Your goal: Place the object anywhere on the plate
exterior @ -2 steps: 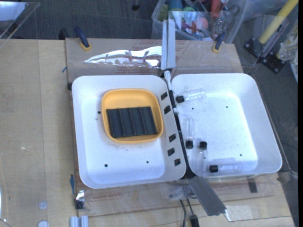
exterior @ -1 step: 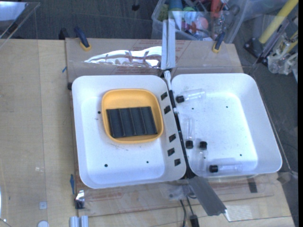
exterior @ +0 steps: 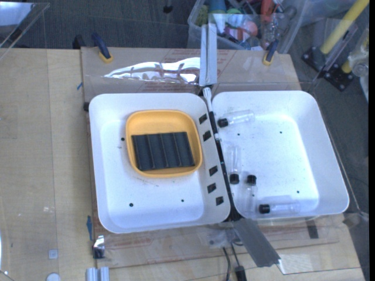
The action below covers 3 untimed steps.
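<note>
Ridges run lengthwise down a flat black block (exterior: 163, 151), which lies in the well of the yellow plate (exterior: 136, 125). The block is roughly centred there, with its long side running across the plate and yellow rim showing all the way around it. It looks fully settled on the plate, not propped on the rim.

The plate, square with rounded corners, sits in the left bin (exterior: 111, 186), toward the bin's far side and nearer the divider than the outer wall. A few small dark specks dot the white floor around it.

The divider (exterior: 214, 170) is where the two bins meet, and a row of small black tabs runs along it.

In the right bin (exterior: 310, 157) lie several clear vials with black caps. One vial (exterior: 237, 119) lies near the far left corner, just beside the divider. Another vial (exterior: 279, 206) lies near the front wall, its cap pointing left. Two loose-looking black caps (exterior: 242, 180) sit close together near the divider, and a faint clear tube (exterior: 231, 156) lies just beyond them; whether they are joined to it I cannot tell.

Beyond the bins stands a clear tub (exterior: 252, 10) of mixed colourful items. A grey metal plate (exterior: 258, 247) juts out from the front edge of the bench.
</note>
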### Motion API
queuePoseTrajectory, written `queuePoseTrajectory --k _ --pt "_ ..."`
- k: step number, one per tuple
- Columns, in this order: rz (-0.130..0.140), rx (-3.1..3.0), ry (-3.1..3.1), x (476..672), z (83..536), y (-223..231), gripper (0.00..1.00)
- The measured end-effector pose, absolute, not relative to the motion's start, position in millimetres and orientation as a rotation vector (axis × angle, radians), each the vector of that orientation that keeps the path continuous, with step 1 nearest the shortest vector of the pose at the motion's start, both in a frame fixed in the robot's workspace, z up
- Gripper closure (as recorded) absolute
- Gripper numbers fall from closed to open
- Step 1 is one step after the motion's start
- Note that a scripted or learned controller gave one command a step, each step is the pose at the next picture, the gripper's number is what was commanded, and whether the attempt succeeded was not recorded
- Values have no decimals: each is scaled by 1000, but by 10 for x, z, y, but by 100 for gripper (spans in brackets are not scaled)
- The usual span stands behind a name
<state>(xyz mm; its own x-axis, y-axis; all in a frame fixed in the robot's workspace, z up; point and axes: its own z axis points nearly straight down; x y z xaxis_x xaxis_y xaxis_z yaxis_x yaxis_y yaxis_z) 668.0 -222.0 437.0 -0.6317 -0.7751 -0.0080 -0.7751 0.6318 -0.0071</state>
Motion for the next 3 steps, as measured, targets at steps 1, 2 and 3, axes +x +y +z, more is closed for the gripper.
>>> queuePoseTrajectory --k 1,2,3 --pt "1 -1862 2523 6675 4298 -2219 100" --pt "-3 -2169 2261 6678 4355 -2215 100" --pt "6 -2551 1826 6481 4353 -2221 100"
